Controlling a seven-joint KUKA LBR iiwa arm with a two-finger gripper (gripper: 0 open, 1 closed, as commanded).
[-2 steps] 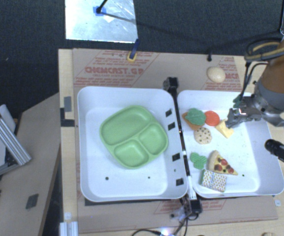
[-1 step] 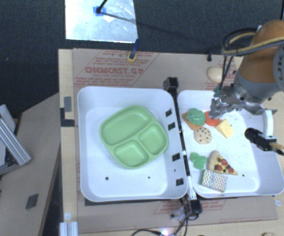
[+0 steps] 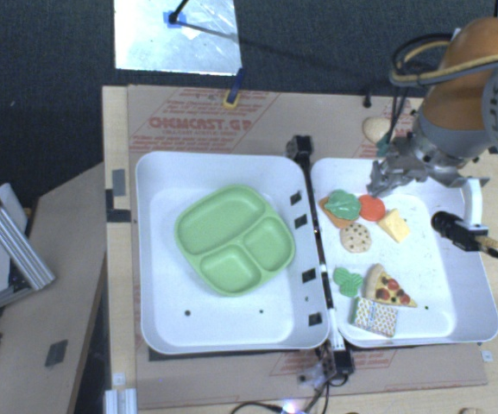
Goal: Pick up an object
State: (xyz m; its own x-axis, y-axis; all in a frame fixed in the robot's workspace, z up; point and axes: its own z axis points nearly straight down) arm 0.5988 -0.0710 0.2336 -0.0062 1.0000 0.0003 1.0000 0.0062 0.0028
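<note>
My gripper (image 3: 384, 182) hangs over the back of the right bin (image 3: 456, 322), just above and behind a red round piece (image 3: 372, 207). Next to that piece lies a green leafy toy on an orange base (image 3: 341, 205). A yellow cheese wedge (image 3: 394, 226) sits to the right. Nearer the front are a speckled cookie (image 3: 356, 237), a small green piece (image 3: 347, 280), a pizza slice (image 3: 389, 289) and a patterned square packet (image 3: 375, 316). Nothing shows between the fingers.
The left bin (image 3: 162, 317) holds a green divided plate (image 3: 234, 239). A black clip row (image 3: 312, 231) runs along the wall between the bins. A pale round object (image 3: 375, 128) lies on the bench behind the right bin.
</note>
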